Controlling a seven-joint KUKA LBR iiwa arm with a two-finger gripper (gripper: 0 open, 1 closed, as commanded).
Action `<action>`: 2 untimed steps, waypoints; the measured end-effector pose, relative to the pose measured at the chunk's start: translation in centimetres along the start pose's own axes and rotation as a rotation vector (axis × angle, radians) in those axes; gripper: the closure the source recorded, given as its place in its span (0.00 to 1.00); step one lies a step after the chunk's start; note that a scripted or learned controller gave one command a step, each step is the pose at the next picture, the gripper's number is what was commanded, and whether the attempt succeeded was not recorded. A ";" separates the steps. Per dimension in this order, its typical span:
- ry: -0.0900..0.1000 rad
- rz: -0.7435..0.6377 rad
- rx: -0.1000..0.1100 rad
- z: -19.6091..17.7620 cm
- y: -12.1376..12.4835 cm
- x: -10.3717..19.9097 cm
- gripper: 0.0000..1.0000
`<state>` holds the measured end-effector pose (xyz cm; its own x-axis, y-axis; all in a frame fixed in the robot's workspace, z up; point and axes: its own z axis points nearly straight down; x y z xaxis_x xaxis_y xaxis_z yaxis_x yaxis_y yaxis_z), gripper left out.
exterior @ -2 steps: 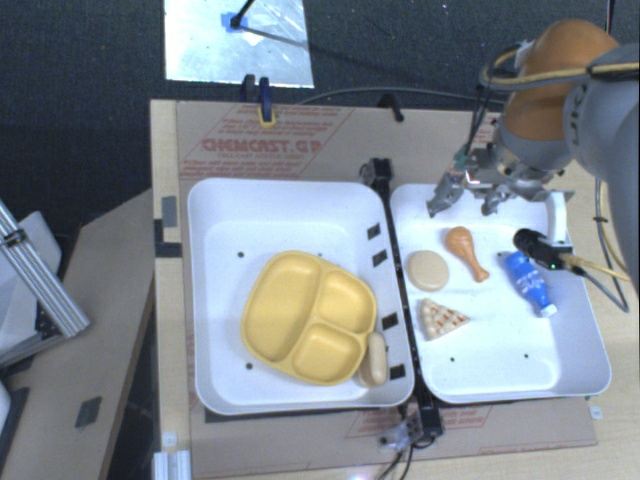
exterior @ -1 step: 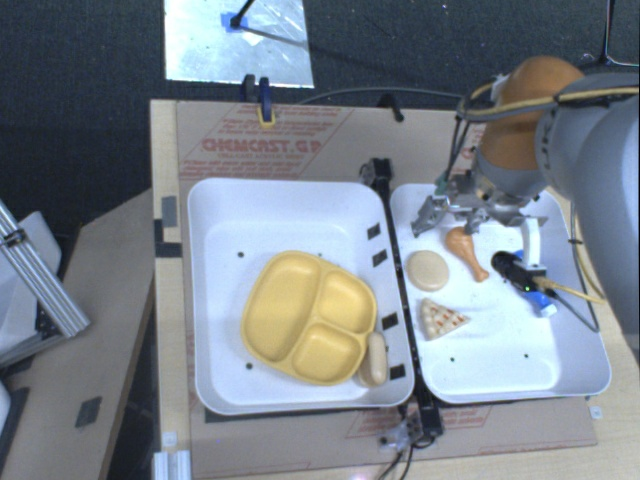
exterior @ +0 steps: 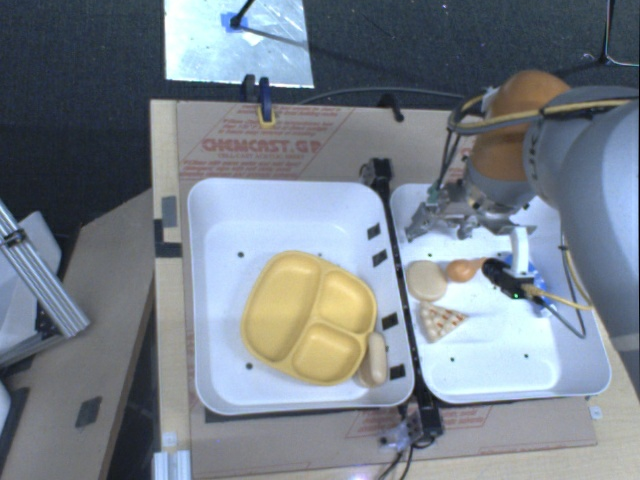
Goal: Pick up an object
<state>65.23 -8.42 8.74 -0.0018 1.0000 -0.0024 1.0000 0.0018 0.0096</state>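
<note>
Closest to the lens is a pale roll (exterior: 375, 359), lying in the left bin (exterior: 203, 298) against the near corner of a yellow tray (exterior: 310, 317).

My landmark is the round bun (exterior: 427, 280) in the right bin (exterior: 500, 360); I judge it the likeliest thing to pick. The gripper (exterior: 442, 224) hangs just beyond the bun, on its far side, above the bin floor and holding nothing. Whether it is spread or closed I cannot tell from this angle.

The bun looks like toy food: light, probably smooth and somewhat stiff, with a domed top that could slip out of a shallow pinch. I would take it low across its widest part, coming straight down.

Just nearer than the bun lies a flat wedge (exterior: 441, 321), patterned like a pizza slice, close to touching it. Just right of the bun sits a small orange piece (exterior: 462, 269), close enough to be knocked on descent. Left of the bun runs the black divider (exterior: 393, 268), so there is little room on that side. The roll and tray lie past the divider, well away from the bun.
</note>
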 end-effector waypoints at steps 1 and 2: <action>0.002 0.001 0.004 -0.9 -0.1 0.1 1.00; 0.002 0.002 0.005 -5.8 -0.6 -0.6 1.00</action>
<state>64.58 -9.00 14.58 0.0003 1.0000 -0.0006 1.0000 -0.0003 0.0047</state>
